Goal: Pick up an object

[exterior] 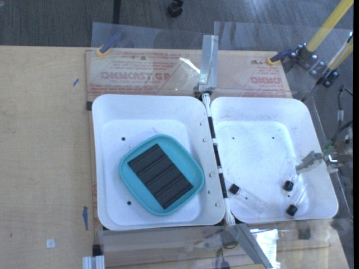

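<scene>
You see a pale wooden bench on grey carpet, with black chair castors behind it.

Printed in faded red capitals across the brown paper-faced sheet behind the left bin: "CHEMCAST GP", repeated in smaller lines beneath, too faint to read. Behind the right bin, on the same kind of sheet, again "CHEMCAST", partly cut off. Elsewhere nothing legible.
</scene>
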Controlling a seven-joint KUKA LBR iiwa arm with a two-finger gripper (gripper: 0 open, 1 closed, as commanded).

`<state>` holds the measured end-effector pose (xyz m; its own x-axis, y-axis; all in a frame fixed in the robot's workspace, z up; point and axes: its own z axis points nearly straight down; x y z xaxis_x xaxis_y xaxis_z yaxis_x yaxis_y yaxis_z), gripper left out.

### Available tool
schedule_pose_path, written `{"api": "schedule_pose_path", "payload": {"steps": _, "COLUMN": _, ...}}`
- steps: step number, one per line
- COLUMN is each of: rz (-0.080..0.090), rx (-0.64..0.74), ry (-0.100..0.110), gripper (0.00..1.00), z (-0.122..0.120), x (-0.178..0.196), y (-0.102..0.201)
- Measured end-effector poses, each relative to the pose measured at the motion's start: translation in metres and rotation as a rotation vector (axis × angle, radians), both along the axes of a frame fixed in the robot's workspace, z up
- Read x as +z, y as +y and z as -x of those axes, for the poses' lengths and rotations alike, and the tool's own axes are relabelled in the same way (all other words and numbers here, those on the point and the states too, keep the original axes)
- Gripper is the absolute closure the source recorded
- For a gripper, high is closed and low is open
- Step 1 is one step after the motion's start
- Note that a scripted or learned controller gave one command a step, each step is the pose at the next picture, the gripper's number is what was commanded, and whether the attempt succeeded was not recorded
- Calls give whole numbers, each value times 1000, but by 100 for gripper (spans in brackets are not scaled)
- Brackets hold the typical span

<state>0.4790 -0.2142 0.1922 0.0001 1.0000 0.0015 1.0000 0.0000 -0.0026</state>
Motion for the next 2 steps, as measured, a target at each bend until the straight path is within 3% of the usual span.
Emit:
{"api": "schedule_pose_path", "payload": {"steps": 1, "rz": 0, "rx": 0, "ry": 0, "gripper": 0, "z": 0, "x": 0, "y": 0}}
{"api": "schedule_pose_path", "payload": {"steps": 2, "rz": 3, "rx": 72, "ry": -13, "gripper": 0, "z": -53, "x": -103, "y": 77}}
